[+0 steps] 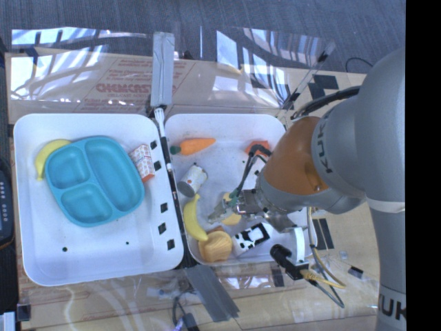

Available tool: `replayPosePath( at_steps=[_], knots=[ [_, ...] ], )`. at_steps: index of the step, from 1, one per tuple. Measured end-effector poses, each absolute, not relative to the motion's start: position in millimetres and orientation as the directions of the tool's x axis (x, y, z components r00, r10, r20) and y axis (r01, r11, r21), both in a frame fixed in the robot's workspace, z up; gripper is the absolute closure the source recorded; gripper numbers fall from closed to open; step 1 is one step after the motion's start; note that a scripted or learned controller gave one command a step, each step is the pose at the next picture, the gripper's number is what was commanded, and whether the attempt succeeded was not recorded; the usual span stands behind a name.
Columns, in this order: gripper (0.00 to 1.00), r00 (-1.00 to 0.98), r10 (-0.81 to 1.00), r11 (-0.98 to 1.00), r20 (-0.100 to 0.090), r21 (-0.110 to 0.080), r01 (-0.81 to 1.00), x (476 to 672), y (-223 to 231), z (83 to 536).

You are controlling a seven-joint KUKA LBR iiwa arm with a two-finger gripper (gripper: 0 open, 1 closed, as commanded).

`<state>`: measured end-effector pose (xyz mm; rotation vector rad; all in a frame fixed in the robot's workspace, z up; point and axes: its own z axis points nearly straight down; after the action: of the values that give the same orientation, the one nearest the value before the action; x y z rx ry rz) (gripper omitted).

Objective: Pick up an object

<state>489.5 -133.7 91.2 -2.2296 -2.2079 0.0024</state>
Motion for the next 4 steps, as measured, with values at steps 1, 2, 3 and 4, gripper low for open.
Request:
replayPosePath(
  at_steps=[1, 2, 3, 4],
  knots=[
    [1.00, 0.005, 1.000, -0.005, 0.001, -0.004, 1.000, 490.2, -134.1, 101.0],
    [0.00, 0.005, 1.000, -0.005, 0.000, -0.004, 1.000, 490.1, -134.0, 100.8],
    [0.00, 0.079, 0.997, -0.079, 0.000, -0.003, 0.997, 570.8, -147.9, 91.1],
    [0.00, -0.100, 0.995, 0.100, -0.001, 0.000, 0.995, 631.1, -191.6, 92.9]
  ],
)
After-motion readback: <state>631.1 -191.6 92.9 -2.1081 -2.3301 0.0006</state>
